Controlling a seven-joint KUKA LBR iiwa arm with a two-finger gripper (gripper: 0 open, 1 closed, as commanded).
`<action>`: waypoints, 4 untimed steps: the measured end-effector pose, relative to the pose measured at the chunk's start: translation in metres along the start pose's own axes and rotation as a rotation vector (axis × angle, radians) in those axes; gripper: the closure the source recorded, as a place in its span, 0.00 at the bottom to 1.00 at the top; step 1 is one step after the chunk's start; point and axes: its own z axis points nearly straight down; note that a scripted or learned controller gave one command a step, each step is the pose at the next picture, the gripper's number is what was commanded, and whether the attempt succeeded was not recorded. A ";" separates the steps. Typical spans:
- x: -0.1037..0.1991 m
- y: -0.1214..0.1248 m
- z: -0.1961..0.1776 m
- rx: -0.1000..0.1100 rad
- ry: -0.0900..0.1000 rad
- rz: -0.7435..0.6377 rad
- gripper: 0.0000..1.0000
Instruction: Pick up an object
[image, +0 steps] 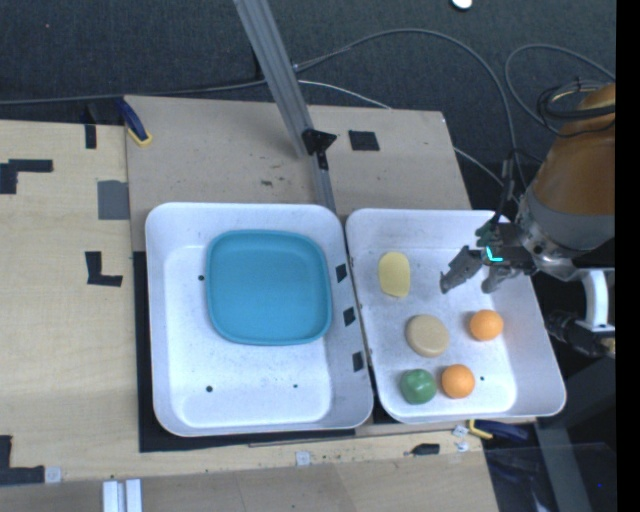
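Two white bins sit on the desk (70, 300); the end effector (478, 272), spread open and empty, hovers above the right bin (520, 400), nothing picked yet.

Right bin (520, 395): five objects fill middle and near part — yellow piece (394, 274), beige piece (428, 335), green ball (417, 386), two orange balls (485, 325) (457, 381). Far strip bare. Left bin (180, 400): blue plate (268, 286) takes centre; near floor free.
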 end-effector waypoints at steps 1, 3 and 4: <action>0.000 0.000 0.000 0.000 0.000 0.000 0.00; -0.003 0.010 0.116 0.006 0.001 0.001 0.00; -0.003 0.010 0.163 -0.001 0.000 0.000 0.00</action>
